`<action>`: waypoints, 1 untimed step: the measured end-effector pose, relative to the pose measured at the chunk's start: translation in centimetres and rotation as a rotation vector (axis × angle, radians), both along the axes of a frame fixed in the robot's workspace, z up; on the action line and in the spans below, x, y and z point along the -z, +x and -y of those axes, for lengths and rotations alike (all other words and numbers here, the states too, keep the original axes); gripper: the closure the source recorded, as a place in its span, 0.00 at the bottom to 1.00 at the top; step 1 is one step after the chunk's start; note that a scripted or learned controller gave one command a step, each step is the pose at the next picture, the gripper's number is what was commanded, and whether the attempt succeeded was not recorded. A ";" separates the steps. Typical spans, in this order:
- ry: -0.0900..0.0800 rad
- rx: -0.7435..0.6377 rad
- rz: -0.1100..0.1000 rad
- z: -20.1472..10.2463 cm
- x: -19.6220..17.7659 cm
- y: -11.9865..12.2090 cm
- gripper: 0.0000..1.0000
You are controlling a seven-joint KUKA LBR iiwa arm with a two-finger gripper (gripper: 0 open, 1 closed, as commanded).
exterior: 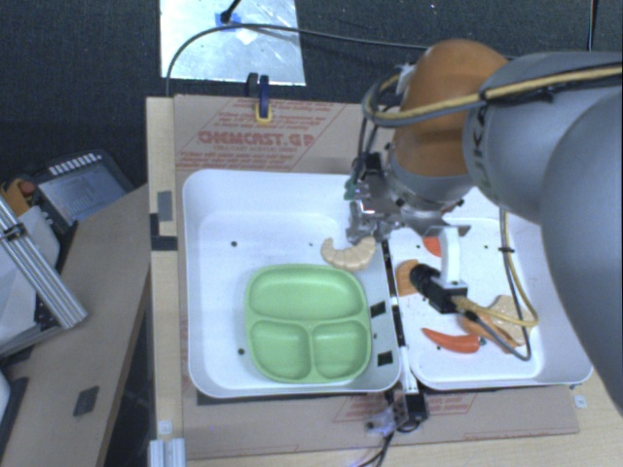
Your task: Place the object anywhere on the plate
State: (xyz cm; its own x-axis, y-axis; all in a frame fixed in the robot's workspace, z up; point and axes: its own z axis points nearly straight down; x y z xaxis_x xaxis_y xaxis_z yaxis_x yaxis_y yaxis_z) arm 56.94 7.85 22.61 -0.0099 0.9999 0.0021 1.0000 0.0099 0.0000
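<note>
Above the green plate (308,323), a tan curved object (348,253) sits under the end effector (361,224); its grip, I cannot tell.

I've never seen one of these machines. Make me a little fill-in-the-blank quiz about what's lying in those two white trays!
1. The divided plate in the left bin is coloured ____.
2. The plate has ____ compartments.
3. The pale croissant-shaped piece lies just beyond the plate's far rim, directly below the ____.
4. The long red pepper lies in the ____ bin.

Missing words: green; three; gripper; right
</note>
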 end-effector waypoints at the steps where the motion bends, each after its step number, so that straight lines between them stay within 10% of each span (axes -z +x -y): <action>1: 0.000 0.000 0.000 -5.2 0.8 -0.2 1.00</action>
